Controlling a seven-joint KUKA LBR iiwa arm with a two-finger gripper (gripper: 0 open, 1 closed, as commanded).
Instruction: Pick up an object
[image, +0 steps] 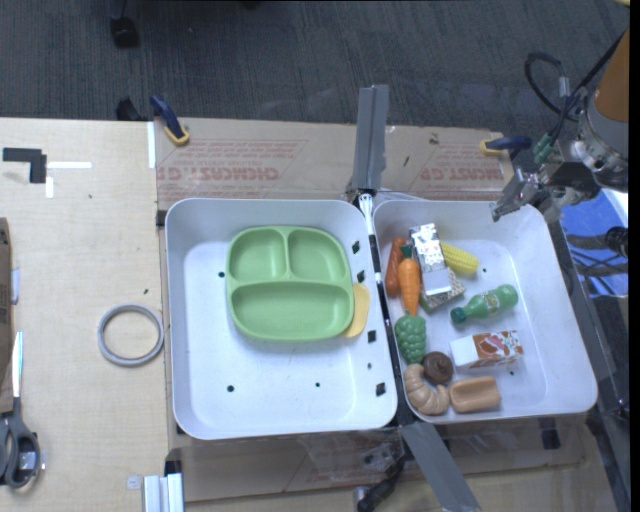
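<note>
The right bin holds several toy foods. An orange carrot lies beside a silver packet and a yellow corn cob. Below them are a green bottle, a green bunch, a white and red carton, a brown donut, a croissant and a tan bread piece. My gripper hangs over the bin's far right corner, above and to the right of the corn, apart from every item.
The left bin holds a green divided plate with a yellow piece at its right edge. A tape ring and scissors lie on the bench at left. A metal bar stands behind the bins.
</note>
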